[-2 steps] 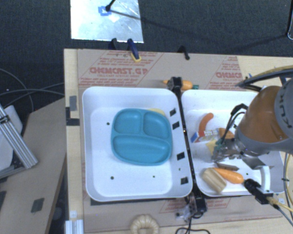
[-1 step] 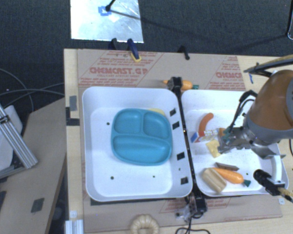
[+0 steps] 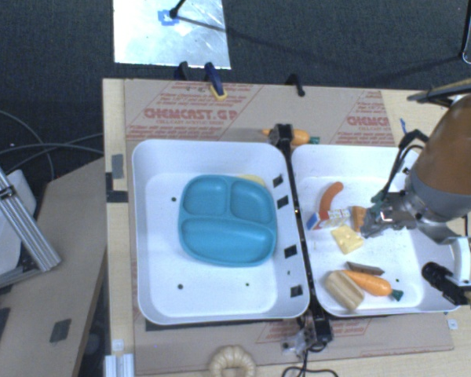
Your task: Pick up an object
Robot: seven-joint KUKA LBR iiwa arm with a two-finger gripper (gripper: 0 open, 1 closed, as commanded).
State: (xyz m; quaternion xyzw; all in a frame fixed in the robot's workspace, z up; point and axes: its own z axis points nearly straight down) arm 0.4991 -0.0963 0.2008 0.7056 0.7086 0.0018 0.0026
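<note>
Nearest the lens: a beige roll and a carrot at the front of the right bin. Arm comes in from the right, bent down low, gripper hovering over the bin's middle, just beside a yellow cheese wedge and near a red sausage (can't tell whether the fingers are apart or together). Left bin carries a blue divided plate. Cardboard on the counter reads "CHEMCAST GP".
</note>
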